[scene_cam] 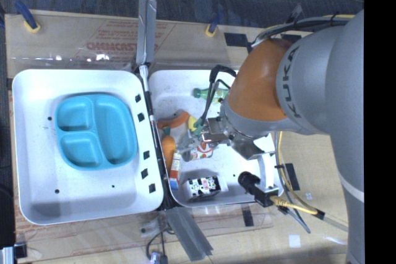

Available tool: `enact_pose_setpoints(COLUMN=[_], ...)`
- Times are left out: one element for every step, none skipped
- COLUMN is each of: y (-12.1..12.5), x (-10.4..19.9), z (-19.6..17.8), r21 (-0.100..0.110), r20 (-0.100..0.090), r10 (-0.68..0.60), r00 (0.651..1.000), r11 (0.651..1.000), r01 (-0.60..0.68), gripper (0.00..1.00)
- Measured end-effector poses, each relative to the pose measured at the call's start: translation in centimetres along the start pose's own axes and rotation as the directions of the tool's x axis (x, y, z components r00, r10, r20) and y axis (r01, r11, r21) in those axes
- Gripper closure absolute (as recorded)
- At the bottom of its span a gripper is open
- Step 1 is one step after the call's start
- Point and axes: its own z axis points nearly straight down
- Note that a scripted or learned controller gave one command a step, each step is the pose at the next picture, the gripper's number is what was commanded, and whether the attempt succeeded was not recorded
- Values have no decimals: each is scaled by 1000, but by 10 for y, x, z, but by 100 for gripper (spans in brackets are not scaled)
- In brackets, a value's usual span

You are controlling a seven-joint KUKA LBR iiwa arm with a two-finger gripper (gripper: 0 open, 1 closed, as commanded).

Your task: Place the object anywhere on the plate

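Two white bins are sitting side by side: the left bin [31,133] is holding one blue plate [96,130] with three compartments. The right bin [167,86] is holding several small items crowded together, too jumbled to count exactly.

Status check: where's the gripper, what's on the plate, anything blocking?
Gripper down in right bin among cluttered small items, grasp unconfirmed. Blue divided plate in left bin, nothing on it. Divider wall stands between the bins.
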Motion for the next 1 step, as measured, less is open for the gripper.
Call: enact_pose_setpoints(y=[53], x=[70], z=[16], r21=[6], r20=[-1], r10=[70], r00=[998], r11=[998], r01=[-70], gripper=[100])
